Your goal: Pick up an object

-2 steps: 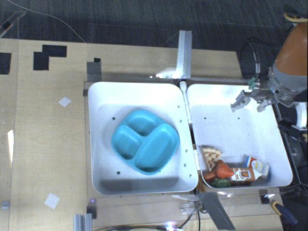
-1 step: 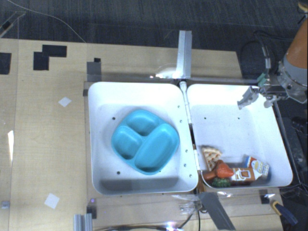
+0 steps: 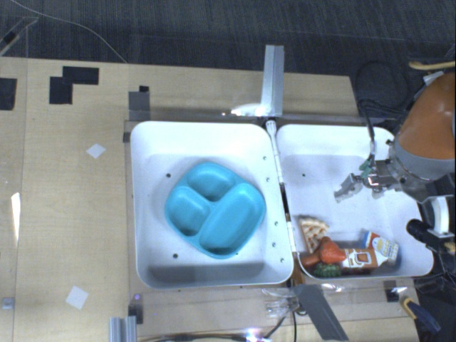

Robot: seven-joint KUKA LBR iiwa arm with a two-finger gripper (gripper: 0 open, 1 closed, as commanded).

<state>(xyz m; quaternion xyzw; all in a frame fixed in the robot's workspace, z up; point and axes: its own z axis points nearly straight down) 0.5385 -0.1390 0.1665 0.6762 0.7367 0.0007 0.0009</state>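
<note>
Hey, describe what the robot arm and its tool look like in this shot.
The arm has a rounded orange band above a grey wrist section. The tool at its end is small, pale grey metal, with a spot of green near its base. Black cables loop behind the arm.

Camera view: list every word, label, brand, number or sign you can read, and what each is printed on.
None can be read.
Carton in the right bin: brown and white print on its side, too small and blurred to read.
Black block marks on the bench: plain shapes, no lettering.
Blue divided tray in the left bin: no print visible.
</note>
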